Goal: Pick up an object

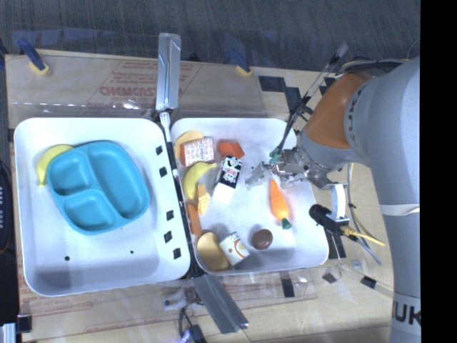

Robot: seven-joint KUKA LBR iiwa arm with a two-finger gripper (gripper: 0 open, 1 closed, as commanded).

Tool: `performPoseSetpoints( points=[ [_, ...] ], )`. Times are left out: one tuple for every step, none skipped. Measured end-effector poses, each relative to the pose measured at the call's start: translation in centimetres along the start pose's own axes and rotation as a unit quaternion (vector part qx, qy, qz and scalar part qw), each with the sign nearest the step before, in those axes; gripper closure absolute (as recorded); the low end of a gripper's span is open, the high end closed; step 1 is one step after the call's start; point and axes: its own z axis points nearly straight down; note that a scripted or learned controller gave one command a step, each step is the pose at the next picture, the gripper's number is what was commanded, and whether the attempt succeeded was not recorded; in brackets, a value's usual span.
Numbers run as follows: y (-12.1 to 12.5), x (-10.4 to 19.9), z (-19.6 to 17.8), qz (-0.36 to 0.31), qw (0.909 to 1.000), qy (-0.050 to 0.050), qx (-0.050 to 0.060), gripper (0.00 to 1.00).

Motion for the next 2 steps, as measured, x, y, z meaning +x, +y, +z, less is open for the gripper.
performPoseSetpoints(
  points=[
    [-3.4,0.2,2.6,0.016,0.9999,0.0,0.001,0.0],
    [-4.4,-0.1,-12.9,-0.107,0.9943,-0.002,-0.003,0.0]
  ],
)
